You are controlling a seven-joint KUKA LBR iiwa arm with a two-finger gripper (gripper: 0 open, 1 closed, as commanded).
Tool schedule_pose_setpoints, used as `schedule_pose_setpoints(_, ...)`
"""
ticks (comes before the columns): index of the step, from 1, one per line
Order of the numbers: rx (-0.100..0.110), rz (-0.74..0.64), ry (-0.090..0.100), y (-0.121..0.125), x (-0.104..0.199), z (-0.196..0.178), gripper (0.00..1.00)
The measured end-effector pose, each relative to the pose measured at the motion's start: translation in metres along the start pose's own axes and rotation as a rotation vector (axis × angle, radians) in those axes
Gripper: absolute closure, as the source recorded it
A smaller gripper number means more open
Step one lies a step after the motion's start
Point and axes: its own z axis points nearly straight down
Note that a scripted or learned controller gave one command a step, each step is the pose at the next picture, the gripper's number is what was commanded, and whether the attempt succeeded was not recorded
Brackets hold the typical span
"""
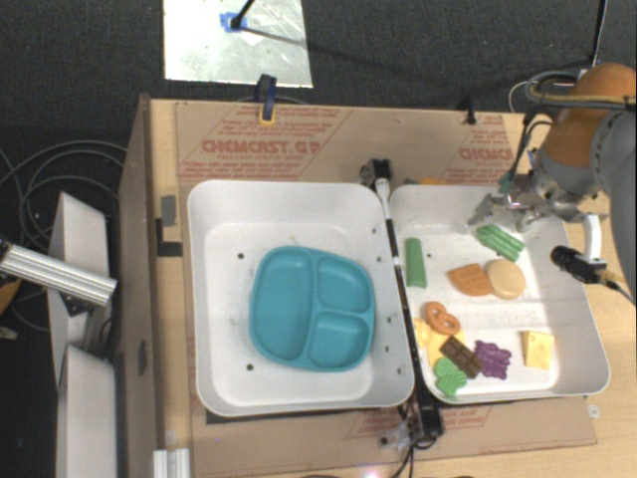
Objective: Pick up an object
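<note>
On the bench, a brown board [299,147] is lying under both bins, and red print reading "CHEMCAST GP" is showing on it behind the left bin and again, slanted, behind the right one. The left bin [224,217] is holding a teal divided plate [311,307]. The right bin [587,366] is carrying all the small toy foods. The grey arm [587,137] is reaching in from the right over the right bin's far corner, and its gripper [518,207] is hovering at the bin's back, with its state impossible to tell from this slant.

The relation that matters: a green ridged piece [500,240] is lying just under and slightly toward the camera from the gripper, its long axis running diagonally from upper left to lower right. It is probably the nearest candidate for a pick, though nothing is visibly gripped.

Nearer the camera, a tan bread piece [471,280] and a pale round bun [507,280] are touching each other. A green stick [414,263] is lying along the bin's left wall. Toward the front are sitting a pretzel [442,318], a chocolate bar [461,355], purple grapes [493,358], a small green piece [450,376] and a yellow cheese wedge [538,350].
</note>
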Motion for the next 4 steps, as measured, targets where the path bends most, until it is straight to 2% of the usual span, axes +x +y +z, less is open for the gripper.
schedule_pose_setpoints(1,-0.007,-0.003,-0.004,0.001,-0.001,-0.012,1.00)
schedule_pose_setpoints(2,-0.007,-0.004,-0.004,0.001,0.000,-0.012,0.00)
schedule_pose_setpoints(3,0.001,0.004,-0.002,-0.042,-0.001,-0.023,0.00)
schedule_pose_setpoints(4,-0.004,0.001,-0.002,-0.027,-0.001,-0.021,0.00)
